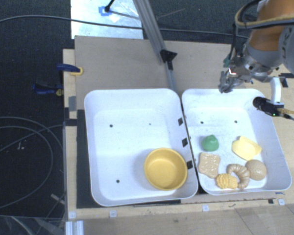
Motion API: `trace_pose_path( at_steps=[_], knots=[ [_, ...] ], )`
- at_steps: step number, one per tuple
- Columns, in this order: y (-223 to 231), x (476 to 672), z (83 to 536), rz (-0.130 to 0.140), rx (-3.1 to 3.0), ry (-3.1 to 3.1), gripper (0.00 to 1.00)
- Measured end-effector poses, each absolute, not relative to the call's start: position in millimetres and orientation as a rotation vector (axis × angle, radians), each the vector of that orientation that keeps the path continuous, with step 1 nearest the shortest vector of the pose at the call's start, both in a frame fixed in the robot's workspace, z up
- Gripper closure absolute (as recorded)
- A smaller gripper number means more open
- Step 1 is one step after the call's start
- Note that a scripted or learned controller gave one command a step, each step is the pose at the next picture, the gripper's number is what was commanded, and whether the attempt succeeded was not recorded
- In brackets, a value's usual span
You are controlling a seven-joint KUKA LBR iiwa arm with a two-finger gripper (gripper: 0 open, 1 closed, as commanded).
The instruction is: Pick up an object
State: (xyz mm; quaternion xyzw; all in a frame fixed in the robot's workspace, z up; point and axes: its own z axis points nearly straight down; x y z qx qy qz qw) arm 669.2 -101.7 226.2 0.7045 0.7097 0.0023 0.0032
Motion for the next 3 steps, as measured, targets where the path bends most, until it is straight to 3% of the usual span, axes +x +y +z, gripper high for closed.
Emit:
trace_pose_path(
  at_steps=[3],
  knots=[
    [54.7, 607.1, 237.6, 0.003, 2.211, 2.234, 1.00]
  ],
)
